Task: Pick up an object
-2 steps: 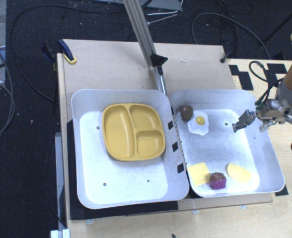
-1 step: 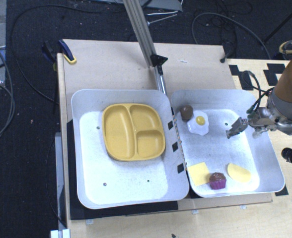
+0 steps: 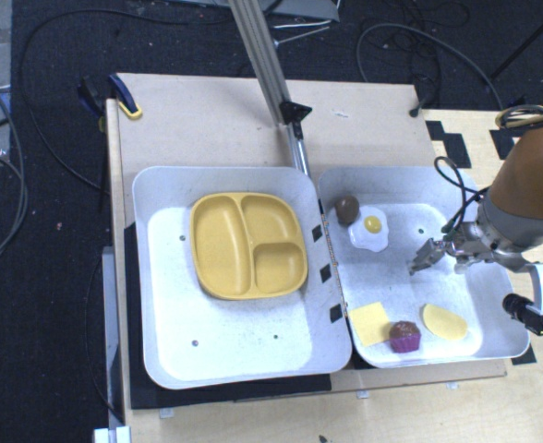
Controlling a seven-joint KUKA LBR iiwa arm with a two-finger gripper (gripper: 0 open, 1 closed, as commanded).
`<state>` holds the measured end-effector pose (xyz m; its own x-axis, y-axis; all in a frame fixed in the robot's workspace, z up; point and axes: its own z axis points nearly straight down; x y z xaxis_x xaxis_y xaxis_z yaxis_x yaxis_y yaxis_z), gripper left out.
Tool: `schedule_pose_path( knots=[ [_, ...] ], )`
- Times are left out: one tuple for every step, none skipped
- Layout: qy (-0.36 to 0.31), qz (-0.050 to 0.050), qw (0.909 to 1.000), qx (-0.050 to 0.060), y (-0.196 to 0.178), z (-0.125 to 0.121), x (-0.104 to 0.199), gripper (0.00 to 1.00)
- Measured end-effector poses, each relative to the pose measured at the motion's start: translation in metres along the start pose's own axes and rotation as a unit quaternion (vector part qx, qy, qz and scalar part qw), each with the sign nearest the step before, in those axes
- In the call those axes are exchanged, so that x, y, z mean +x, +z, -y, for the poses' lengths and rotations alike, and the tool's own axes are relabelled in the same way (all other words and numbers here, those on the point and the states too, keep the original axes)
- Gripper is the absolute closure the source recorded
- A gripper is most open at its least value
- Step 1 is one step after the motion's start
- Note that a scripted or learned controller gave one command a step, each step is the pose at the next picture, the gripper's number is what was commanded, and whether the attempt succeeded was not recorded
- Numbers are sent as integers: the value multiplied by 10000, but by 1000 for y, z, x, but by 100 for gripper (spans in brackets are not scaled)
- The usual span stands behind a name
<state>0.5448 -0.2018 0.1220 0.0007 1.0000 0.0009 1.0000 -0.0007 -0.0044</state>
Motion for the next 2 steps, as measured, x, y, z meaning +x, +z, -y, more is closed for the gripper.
schedule_pose_path(
  knots=[
    [-4,15,10000,-34,29,-1,0,0],
    [-3,25,10000,-56,17,-2,-1,100]
  ],
)
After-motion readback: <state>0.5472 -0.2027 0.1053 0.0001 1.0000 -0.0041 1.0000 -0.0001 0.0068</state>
